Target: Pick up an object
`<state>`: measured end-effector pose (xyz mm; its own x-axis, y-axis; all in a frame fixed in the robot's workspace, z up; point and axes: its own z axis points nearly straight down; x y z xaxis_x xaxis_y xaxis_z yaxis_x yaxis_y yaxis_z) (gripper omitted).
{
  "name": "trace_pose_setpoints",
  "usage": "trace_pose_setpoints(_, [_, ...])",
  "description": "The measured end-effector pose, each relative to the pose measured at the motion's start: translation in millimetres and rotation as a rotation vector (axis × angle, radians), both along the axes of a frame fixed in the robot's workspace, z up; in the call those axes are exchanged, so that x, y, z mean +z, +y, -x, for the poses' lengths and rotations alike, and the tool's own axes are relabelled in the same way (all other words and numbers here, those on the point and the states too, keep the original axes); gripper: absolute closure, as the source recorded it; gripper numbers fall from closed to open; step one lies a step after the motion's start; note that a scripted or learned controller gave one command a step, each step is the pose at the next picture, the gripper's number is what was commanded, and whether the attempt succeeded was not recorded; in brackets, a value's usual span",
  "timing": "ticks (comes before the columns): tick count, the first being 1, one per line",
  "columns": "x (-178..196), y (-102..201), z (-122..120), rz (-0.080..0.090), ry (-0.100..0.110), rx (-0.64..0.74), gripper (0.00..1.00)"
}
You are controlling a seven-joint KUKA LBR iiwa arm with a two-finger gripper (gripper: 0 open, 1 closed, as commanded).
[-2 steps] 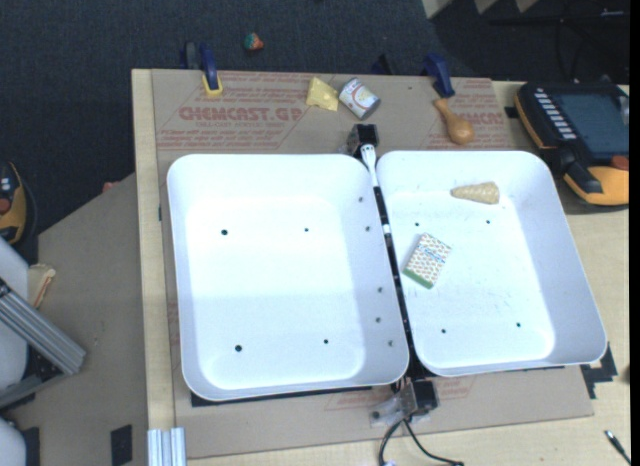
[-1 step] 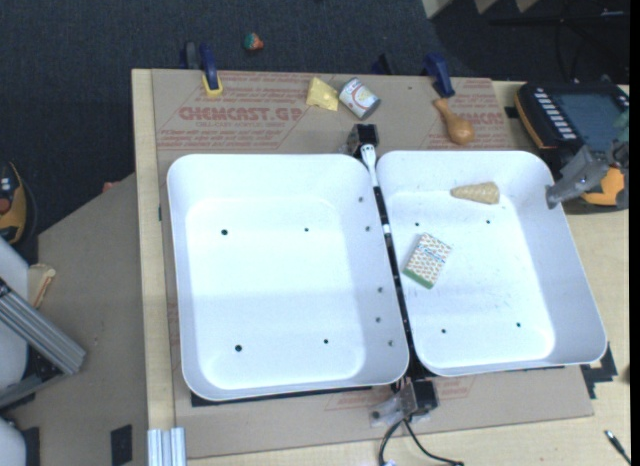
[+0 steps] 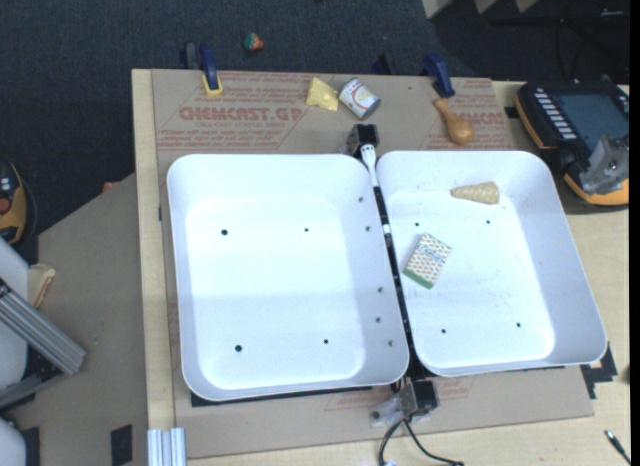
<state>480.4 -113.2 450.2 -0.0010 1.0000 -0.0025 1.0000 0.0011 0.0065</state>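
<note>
Two white bins sit side by side on the counter (image 3: 250, 114).

Nearest, the left bin (image 3: 280, 274) lies bare; the right bin (image 3: 520, 284) holds a small patterned packet (image 3: 427, 259) near the divider and, farther back, a tan cone-shaped piece (image 3: 476, 192). I cannot tell the hand's state. A grab at the flat packet could skid it against the wall.

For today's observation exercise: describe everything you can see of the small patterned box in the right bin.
The box is small, flat and rectangular, with a green-and-white speckled top and a darker green edge. It looks like cardboard. It lies flat, turned at a slant, on the floor of the right bin near the divider, touching nothing else.
</note>
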Motion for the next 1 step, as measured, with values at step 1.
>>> trace_pose_setpoints(1, [90.9,65.0,0.5,-0.003,-0.008,0.007,1.0])
